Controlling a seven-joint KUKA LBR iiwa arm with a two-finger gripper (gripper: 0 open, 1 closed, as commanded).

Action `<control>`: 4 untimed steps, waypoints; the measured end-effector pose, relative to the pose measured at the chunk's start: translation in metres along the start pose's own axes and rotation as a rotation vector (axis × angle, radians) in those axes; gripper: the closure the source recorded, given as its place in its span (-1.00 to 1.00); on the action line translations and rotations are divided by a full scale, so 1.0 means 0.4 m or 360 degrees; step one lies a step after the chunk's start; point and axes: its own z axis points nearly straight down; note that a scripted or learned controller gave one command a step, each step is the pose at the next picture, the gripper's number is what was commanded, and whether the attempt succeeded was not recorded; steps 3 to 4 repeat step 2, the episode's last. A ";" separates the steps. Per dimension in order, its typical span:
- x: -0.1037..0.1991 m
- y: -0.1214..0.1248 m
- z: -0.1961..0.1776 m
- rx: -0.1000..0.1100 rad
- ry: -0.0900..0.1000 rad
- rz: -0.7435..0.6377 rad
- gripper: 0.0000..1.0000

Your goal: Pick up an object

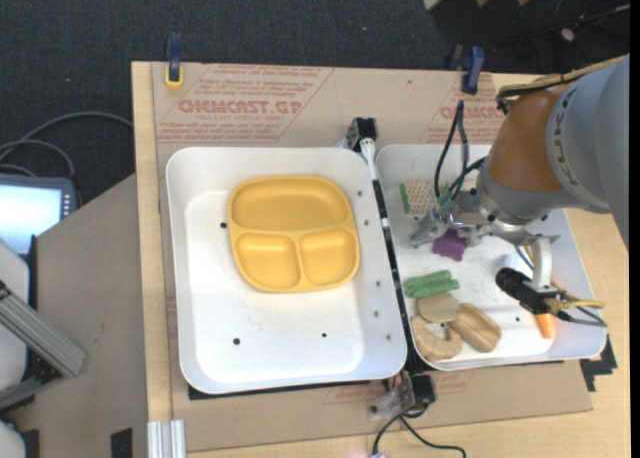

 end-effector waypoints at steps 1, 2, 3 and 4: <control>0.000 -0.003 -0.025 0.0000 0.0000 0.0003 1.00; 0.158 0.096 -0.265 -0.0011 0.0003 -0.0008 1.00; 0.158 0.096 -0.265 -0.0011 0.0003 -0.0008 1.00; 0.158 0.096 -0.265 -0.0011 0.0003 -0.0008 1.00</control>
